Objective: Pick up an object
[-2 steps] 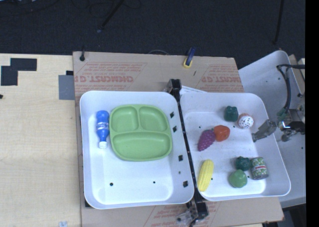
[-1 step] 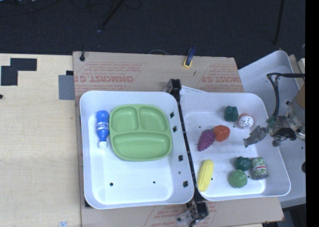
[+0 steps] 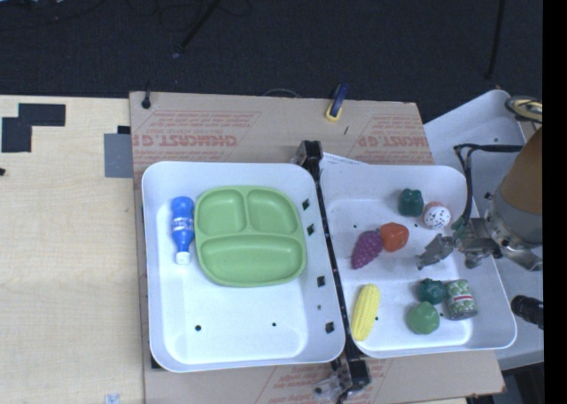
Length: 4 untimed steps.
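Objects crowd the right bin [image 3: 483, 327], none of them between the gripper's fingers. Nearest the gripper [image 3: 436, 253] are a white ball with red dots [image 3: 436, 215] at its twelve o'clock and a dark green lump [image 3: 432, 291] at its six o'clock. An orange-red piece [image 3: 393, 236] touches a purple grape cluster [image 3: 366, 249] at the gripper's nine o'clock, and a dark green piece [image 3: 410, 202] lies toward eleven o'clock. Lower in the bin, a yellow corn cob [image 3: 365, 312] lies at seven to eight o'clock, a round green fruit [image 3: 423, 318] sits below the dark lump, and a small patterned can [image 3: 460, 299] is just beside both, at five o'clock. The gripper hangs low over the bin floor with its grey fingers spread and pointing toward nine o'clock, nothing pinched in them. The arm [image 3: 523, 203] enters from three o'clock. The left bin [image 3: 230, 331] carries a green divided plate [image 3: 249, 236] and, at its nine o'clock, a blue bottle [image 3: 182, 228].
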Tool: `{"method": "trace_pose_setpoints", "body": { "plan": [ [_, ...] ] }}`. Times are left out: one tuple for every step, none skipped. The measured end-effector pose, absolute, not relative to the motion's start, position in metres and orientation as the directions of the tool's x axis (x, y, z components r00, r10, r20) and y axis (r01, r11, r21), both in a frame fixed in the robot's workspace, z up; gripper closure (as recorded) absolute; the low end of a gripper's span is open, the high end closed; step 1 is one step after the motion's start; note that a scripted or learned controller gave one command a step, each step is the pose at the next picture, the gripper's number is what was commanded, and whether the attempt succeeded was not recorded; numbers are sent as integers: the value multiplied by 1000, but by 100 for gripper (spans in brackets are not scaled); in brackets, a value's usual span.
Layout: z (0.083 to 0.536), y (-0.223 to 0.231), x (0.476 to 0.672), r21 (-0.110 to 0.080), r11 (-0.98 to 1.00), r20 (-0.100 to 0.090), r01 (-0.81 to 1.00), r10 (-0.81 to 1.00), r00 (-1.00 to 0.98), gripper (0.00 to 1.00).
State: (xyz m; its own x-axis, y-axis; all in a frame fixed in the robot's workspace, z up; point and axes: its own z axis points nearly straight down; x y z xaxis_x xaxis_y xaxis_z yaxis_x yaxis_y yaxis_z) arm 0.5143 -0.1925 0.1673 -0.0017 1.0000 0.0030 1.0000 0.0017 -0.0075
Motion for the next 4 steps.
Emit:
{"method": "trace_pose_setpoints", "body": {
  "plan": [
    [112,-185,504,-8,1,4,1000,1000,-1,0],
    [86,-182,505,-4,1,2,1000,1000,-1,0],
    [99,-184,506,-1,-4,1,1000,1000,4,100],
    [148,-192,513,2,-1,-1,1000,1000,1,100]
  ]
}}
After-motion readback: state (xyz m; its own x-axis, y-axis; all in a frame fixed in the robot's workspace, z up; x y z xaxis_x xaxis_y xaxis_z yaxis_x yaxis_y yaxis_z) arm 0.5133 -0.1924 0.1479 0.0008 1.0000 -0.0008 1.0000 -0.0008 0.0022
